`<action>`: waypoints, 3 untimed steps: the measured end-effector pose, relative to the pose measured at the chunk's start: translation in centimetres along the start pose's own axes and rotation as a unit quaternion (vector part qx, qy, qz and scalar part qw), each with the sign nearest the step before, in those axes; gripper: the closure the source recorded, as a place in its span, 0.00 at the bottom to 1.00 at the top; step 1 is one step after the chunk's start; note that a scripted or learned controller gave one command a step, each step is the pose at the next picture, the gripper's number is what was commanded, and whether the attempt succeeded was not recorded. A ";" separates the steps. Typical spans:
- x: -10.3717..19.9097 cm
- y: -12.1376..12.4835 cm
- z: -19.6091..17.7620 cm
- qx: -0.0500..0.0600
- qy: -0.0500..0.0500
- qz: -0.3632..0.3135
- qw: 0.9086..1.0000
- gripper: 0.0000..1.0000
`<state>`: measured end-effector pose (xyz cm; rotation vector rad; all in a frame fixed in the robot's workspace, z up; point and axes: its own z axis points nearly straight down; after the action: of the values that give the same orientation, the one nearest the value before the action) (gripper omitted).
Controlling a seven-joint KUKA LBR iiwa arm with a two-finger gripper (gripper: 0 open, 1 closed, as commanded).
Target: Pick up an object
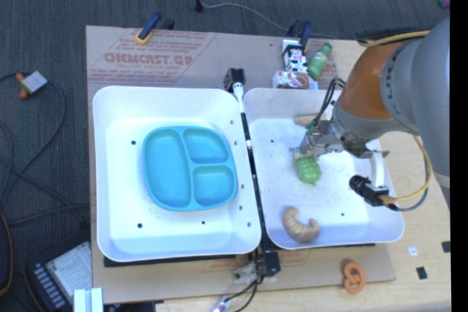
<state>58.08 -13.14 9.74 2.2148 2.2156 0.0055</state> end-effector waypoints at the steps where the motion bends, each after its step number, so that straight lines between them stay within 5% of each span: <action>1: 6.6 -0.2 -8.8 0.004 0.002 -0.001 1.000 1.00; 2: 10.5 -3.8 -10.4 0.005 0.002 -0.001 1.000 1.00; 3: 10.5 -3.8 -11.3 0.006 0.002 -0.001 1.000 1.00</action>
<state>54.14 -2.56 20.96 2.2204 2.2261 -0.0025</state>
